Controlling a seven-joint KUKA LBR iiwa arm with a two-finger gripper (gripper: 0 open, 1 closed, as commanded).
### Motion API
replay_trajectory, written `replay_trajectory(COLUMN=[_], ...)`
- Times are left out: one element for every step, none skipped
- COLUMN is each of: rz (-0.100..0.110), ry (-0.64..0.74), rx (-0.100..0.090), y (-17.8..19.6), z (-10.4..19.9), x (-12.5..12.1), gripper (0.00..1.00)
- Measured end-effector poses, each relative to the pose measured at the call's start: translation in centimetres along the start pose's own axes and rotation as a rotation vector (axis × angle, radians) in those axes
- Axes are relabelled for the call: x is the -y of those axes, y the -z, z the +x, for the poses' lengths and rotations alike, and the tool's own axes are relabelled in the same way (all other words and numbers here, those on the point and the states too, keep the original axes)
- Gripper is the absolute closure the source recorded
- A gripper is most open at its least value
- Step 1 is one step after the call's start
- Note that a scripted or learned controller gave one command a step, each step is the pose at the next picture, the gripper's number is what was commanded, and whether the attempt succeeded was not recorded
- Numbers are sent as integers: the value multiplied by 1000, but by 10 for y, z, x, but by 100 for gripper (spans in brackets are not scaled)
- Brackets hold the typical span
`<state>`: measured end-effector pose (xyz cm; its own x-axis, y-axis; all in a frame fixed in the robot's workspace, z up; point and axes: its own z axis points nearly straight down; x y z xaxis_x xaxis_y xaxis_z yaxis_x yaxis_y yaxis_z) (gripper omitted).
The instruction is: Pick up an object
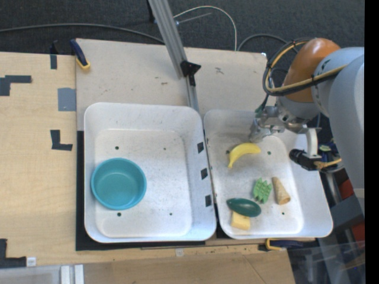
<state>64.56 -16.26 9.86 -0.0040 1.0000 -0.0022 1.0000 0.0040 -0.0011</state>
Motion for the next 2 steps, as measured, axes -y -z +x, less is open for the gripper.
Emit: replay_trajectory(rz=[-6,-6], ry=[-2,-2], rx=[-1,-1], y=[57,106], z=[7,10], x=[6,-4], gripper=[100,100])
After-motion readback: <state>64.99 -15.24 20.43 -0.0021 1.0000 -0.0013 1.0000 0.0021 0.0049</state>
